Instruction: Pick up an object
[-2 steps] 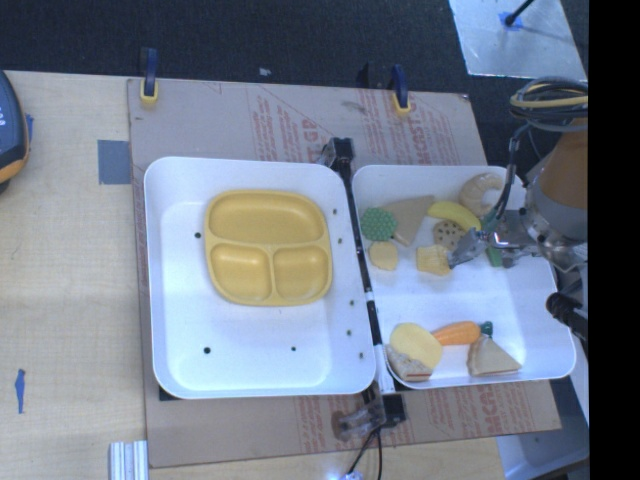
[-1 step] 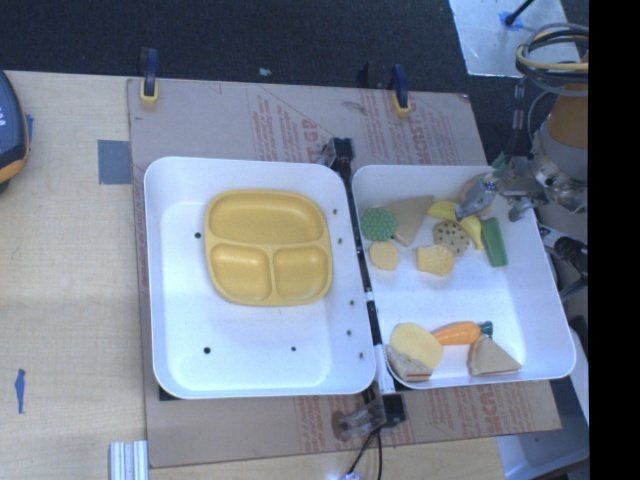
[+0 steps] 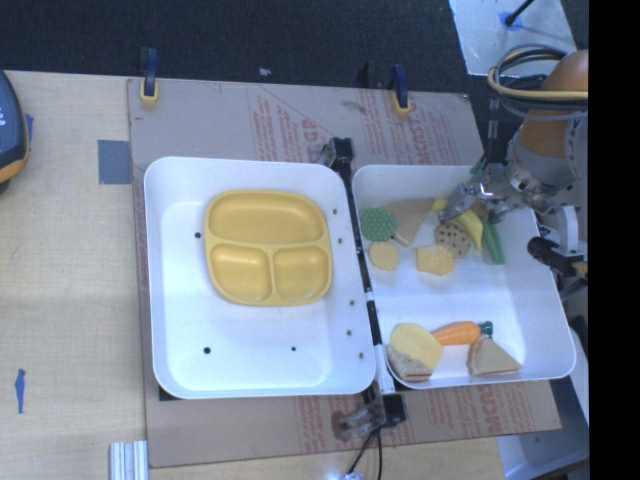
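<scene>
The right bin (image 3: pixel 530 298) holds several toy foods. A green round piece (image 3: pixel 379 224), a pale yellow disc (image 3: pixel 384 256), a yellow cheese chunk (image 3: pixel 435 260) and a brown spotted cookie (image 3: pixel 452 238) lie in its far half, beside a yellow banana (image 3: pixel 471 230) and a green stalk (image 3: pixel 493 242). At its near edge sit a sandwich bun (image 3: pixel 412 350), an orange carrot (image 3: pixel 459 333) and a tan wedge (image 3: pixel 493 357). My gripper (image 3: pixel 466 200) hangs low over the banana and cookie at the bin's far right, the arm (image 3: pixel 545 138) behind it.
The left bin (image 3: pixel 180 358) carries a yellow divided plate (image 3: pixel 268 245). A black clip (image 3: pixel 340 152) sits where the bins meet at the back, another clip (image 3: pixel 365 418) with a cable at the front. Cardboard (image 3: pixel 250 118) lines the bench.
</scene>
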Controlling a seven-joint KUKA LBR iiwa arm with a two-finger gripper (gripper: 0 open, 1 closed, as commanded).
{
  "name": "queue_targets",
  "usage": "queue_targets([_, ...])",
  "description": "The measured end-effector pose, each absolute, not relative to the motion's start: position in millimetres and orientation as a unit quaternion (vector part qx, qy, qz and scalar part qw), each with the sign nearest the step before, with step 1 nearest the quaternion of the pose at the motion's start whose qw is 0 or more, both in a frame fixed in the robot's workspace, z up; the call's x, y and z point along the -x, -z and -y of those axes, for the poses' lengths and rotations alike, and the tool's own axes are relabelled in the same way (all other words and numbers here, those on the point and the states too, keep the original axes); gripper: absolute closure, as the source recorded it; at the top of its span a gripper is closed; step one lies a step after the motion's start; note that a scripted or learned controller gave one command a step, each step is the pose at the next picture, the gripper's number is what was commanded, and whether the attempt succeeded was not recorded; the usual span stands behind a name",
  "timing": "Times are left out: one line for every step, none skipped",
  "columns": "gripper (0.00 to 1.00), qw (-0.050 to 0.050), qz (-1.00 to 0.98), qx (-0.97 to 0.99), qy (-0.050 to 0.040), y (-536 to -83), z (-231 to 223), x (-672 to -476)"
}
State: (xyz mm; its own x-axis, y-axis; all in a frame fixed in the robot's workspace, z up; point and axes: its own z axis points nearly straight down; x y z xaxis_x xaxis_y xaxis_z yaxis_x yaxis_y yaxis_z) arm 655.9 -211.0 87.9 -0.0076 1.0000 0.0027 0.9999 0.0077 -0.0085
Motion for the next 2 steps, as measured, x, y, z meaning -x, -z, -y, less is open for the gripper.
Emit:
queue_targets([0.00,0.002,0.711,0.704,-0.0011,-92.5,152.4,-608.4])
queue_targets([0.00,-0.002,0.710,0.704,0.0014,-122.1,129.9,-659.1])
